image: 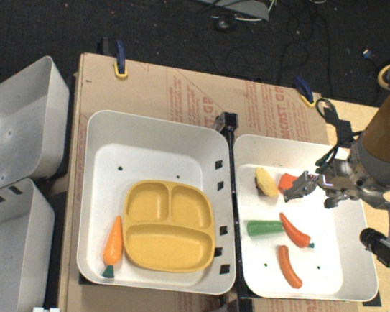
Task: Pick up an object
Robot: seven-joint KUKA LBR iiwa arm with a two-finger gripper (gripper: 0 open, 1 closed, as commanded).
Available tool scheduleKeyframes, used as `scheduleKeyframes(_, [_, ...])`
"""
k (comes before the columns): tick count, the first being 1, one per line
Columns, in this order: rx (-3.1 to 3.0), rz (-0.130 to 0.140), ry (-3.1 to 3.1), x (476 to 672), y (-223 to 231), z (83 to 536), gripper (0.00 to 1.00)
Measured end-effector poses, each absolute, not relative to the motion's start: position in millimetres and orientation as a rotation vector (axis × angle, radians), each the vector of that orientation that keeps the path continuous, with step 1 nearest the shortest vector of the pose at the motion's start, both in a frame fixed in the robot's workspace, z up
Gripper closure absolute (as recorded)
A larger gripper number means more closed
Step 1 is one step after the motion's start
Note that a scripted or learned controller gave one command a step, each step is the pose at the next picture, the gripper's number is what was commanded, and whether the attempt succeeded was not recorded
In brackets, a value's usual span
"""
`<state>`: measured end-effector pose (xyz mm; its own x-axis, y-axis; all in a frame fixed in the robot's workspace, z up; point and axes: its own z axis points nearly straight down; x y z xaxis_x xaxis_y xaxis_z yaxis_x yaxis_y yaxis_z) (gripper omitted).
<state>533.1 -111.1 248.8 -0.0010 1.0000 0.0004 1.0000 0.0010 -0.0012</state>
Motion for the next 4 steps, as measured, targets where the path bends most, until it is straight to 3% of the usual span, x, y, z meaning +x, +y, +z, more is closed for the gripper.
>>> scheduleKeyframes(1, [-2.221,0.006,-2.216,523.4,-115.3,192.7,0.0])
scheduleKeyframes(3, [-2.225,-0.003,-2.219,526.3,-111.5,92.5,0.0])
scheduleKeyframes(4, [-2.226,-0.01,-2.222,528.2,-110.5,105.4,1.0])
